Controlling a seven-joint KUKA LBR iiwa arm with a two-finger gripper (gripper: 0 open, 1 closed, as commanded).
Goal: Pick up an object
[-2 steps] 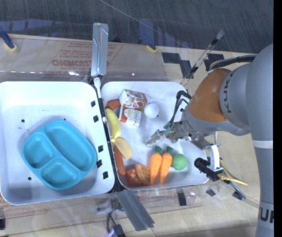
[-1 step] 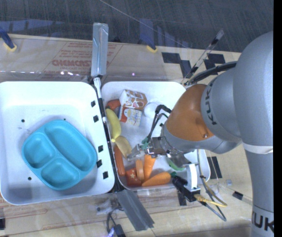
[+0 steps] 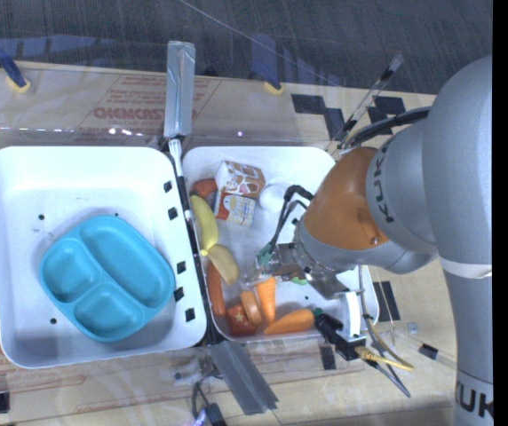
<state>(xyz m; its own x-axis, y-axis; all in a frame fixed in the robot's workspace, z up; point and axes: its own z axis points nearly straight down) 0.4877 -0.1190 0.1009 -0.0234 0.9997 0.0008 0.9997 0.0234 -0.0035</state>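
Down in the right bin [image 3: 272, 160], fingers [image 3: 267, 278] hidden above carrots [image 3: 267, 298]; state unclear.

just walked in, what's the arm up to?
The arm reaches in from the right over the right bin, which holds toy food: a banana, carrots, a small carton. Its wrist hangs above that pile; nothing visibly lifted. The left bin holds a blue divided tray, untouched.

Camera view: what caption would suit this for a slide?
Grey-and-orange arm reaches into the right bin of toy food; a blue divided tray lies in the left bin.
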